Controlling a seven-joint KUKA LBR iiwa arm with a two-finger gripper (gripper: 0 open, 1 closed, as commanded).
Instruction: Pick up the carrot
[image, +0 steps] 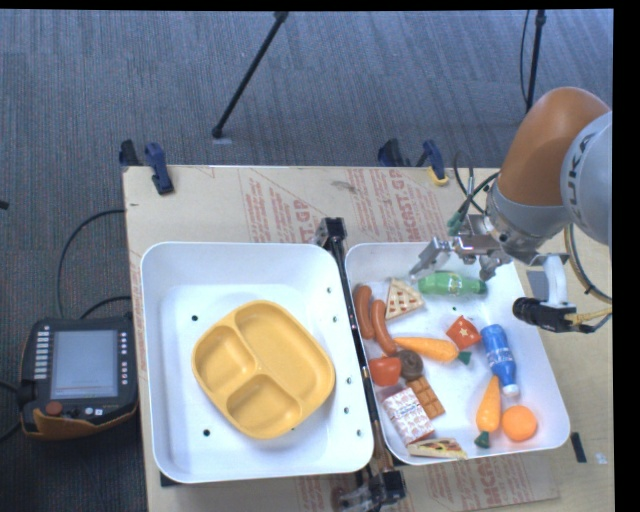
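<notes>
From the fixed overhead camera, the left bin (160, 300) holds a yellow divided plate (262, 368) lying flat near its middle, well off to the gripper's left across the strip where the two bins meet. The right bin (555, 405) is crowded with toy food. The gripper (462, 250) hangs over that bin's far edge, its fingers (428, 258) spread apart with nothing between them, and a green bottle (452, 284) lies on its side just below the fingertips; whether a finger touches it is hard to judge at this slant. Nearer the camera from the gripper lies a carrot (430, 349), orange, on its side near the bin's middle, with a waffle wedge (403, 300) and two sausages (372, 318) toward the bin's left wall. A second carrot (488, 404) stands more upright farther toward the camera, beside an orange ball (519, 423). A blue bottle (498, 358) and a small red carton (463, 332) sit between the two carrots. A tomato (385, 371), a chocolate bar (424, 396) and a wrapped packet (405, 414) crowd the near left corner. The arm (550, 165) comes in from the right, its orange band above the wrist, bent down toward the bin's far rim.
</notes>
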